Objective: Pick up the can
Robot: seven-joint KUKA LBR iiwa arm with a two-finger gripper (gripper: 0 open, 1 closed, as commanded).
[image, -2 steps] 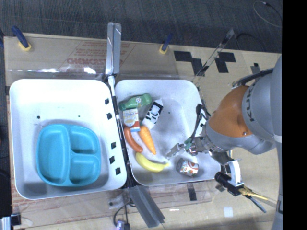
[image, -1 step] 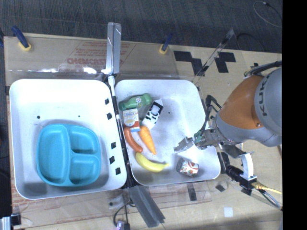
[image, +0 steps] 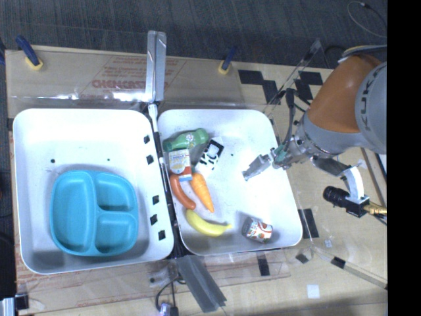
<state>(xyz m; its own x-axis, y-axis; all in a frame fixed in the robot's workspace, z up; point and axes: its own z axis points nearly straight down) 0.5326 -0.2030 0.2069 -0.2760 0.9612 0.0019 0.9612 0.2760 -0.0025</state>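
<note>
**Operator:** Camera view has me looking down on both bins. My gripper (image: 255,169) hangs over the right bin (image: 279,151), toward its right side, reaching in from the arm (image: 342,107) with the orange band. I can't tell from here whether the jaws are apart or together; the tip is just a small grey shape against the white floor.

**Colleague:** And the can?

**Operator:** The can (image: 258,230) lies on its side in the near right corner of that same bin, close to the front wall. It's apart from my gripper, nearer the camera than the tip. Nothing is between the fingers that I can see.

**Colleague:** What else is in there?

**Operator:** A banana (image: 206,224) just left of the can, a carrot (image: 201,191) above it, and a green packet (image: 187,140) near the divider. The left bin (image: 39,130) holds a blue divided tray (image: 95,211).
</note>
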